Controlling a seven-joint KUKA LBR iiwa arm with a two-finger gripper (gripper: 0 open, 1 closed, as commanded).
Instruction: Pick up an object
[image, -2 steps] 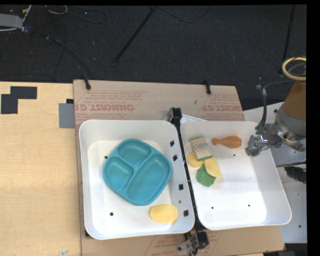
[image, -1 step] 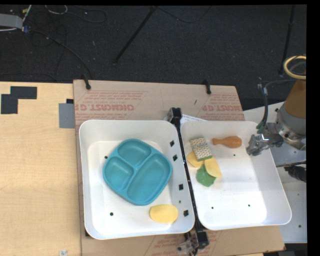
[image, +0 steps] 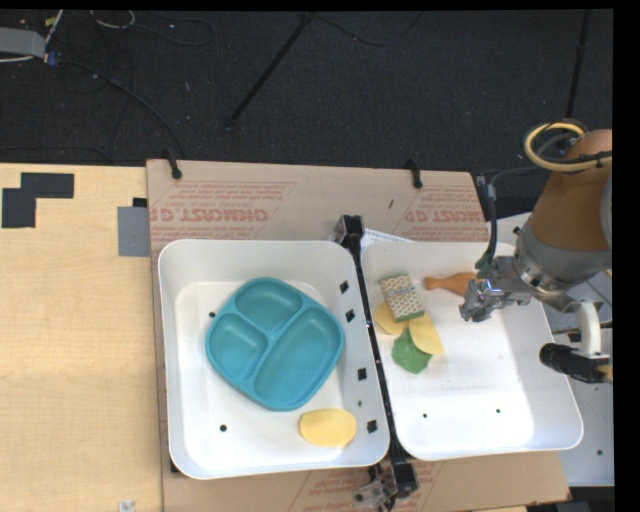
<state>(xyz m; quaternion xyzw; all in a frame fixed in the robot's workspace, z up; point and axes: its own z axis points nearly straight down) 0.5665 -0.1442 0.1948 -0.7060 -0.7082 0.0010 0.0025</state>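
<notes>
The tool (image: 481, 301) hangs low over the right bin (image: 520, 425), but the view is too small to tell its opening or whether it holds something. Just to its left lie an orange piece (image: 449, 284), a patterned sponge (image: 401, 295) and a green object (image: 409, 354).

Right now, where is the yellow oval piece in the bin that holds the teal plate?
In the camera view, the yellow oval piece lies in the left bin, near its front edge, just below the teal divided plate.
</notes>
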